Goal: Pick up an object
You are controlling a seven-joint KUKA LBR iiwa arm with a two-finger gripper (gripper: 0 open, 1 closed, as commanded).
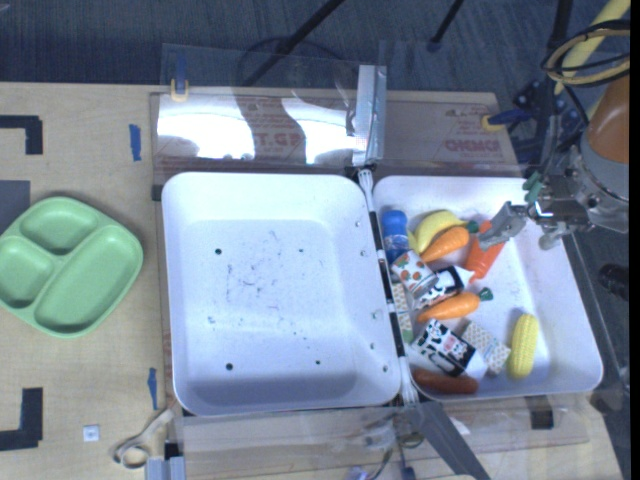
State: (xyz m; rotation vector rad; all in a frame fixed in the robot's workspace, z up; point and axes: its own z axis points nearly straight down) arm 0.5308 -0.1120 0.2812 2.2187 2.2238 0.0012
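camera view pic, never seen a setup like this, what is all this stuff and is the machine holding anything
You are looking down at a slant from a fixed camera above a wooden bench. The machine is a robot arm reaching in from the right, grey with an orange band. Its gripper, a two-finger claw, sits over the right bin. I cannot tell whether it holds anything.

Two shallow white bins lie side by side. The right one holds toy food: carrots, a banana, a corn cob, a blue bottle and small printed cartons. The left bin has faint scuff marks on its floor.

A green divided plate rests on the bench at far left.
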